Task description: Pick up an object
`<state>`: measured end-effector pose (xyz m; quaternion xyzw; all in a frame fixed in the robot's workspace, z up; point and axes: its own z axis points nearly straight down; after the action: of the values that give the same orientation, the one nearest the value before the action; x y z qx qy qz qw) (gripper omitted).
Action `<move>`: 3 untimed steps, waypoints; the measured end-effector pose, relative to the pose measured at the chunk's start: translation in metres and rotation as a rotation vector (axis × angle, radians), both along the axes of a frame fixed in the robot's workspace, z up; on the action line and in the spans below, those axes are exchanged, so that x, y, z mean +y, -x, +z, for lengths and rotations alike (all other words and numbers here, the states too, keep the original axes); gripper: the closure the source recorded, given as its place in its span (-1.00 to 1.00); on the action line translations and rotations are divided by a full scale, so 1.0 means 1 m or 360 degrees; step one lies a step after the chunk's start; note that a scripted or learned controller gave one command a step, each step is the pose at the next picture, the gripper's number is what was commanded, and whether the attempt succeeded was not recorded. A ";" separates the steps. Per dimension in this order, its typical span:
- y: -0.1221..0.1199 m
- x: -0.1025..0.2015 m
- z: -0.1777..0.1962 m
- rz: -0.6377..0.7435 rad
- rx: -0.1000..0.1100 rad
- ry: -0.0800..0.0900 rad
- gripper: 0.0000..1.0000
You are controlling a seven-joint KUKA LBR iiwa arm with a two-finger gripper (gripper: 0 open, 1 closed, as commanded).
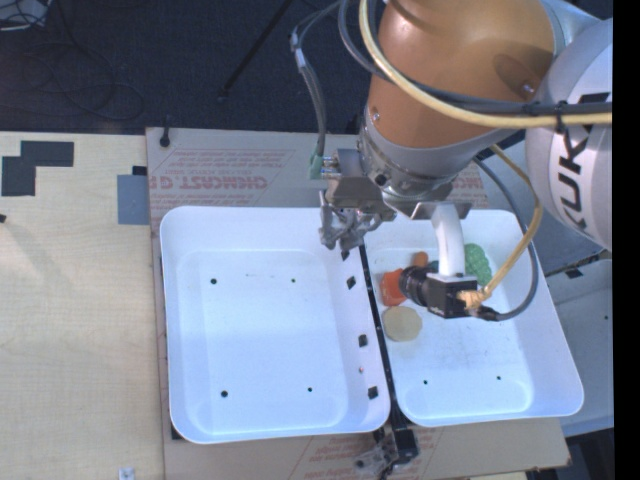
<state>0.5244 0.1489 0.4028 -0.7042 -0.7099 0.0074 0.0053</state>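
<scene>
We are looking down on the right bin (560,368), and everything worth taking is sitting in its upper left part. A tan disc (403,323) is lying flat on the floor of the right bin, near its left wall. An orange piece (392,284) is lying just above the disc, toward the back of the right bin, and a green piece (479,262) is showing further in, nearer the right bin's middle. A black block (440,294) on the arm (460,58) is hanging over the right bin between these two and partly covering them. The end effector (342,230) is hovering over the back left corner of the right bin, about at its left wall. We cannot tell whether it is released or clenched, and we are seeing nothing held in it. We are judging the disc to be light and thin. It is lying so flat that there is little edge to catch, so it is probably going to slip. The orange piece is looking thicker, and we would be taking it across its narrow sides. The green piece is looking knobbly and perhaps soft, so it may be giving way under a squeeze.
</scene>
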 end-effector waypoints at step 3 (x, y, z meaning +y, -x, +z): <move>0.051 0.086 -0.099 -0.0013 -0.0003 0.0007 1.00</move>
<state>0.4735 0.2348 0.3037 -0.7072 -0.7069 0.0082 0.0029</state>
